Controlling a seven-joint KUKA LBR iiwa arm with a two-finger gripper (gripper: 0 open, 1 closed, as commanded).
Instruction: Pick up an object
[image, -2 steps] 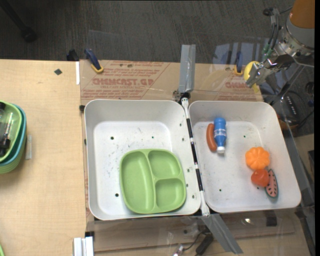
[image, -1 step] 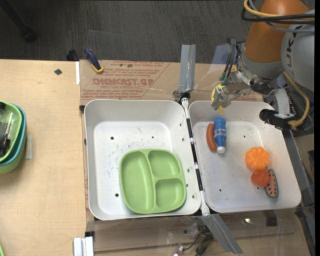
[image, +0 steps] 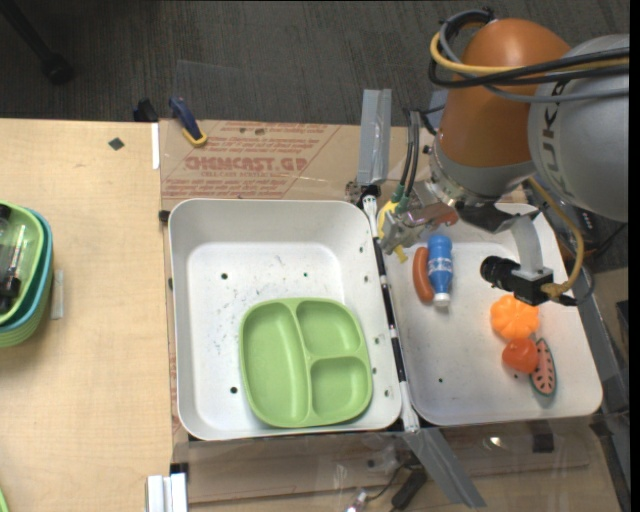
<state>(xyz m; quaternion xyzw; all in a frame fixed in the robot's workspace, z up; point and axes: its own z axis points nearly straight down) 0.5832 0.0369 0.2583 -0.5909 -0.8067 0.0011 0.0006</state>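
Leftward, a green divided plate (image: 305, 361) fills one bin (image: 200, 240) (toy food (image: 515, 318) in the other (image: 460, 380)); fingers' (image: 400, 228) state: cannot tell.

You're looking at two white bins, the left bin (image: 190, 300) and the right bin (image: 450, 370), both smooth plastic, the left one's floor scuffed with dark specks. The green divided tray (image: 305, 362) reads as matt plastic. The bench top (image: 80, 380) looks like pale wood, smooth. Behind the bins, a brown cardboard sheet (image: 250, 155) with red print, dull. The arm's orange band (image: 495, 90) is glossy; its grey shell (image: 590, 120) has a soft satin sheen. The blue bottle (image: 439, 265) looks plastic.
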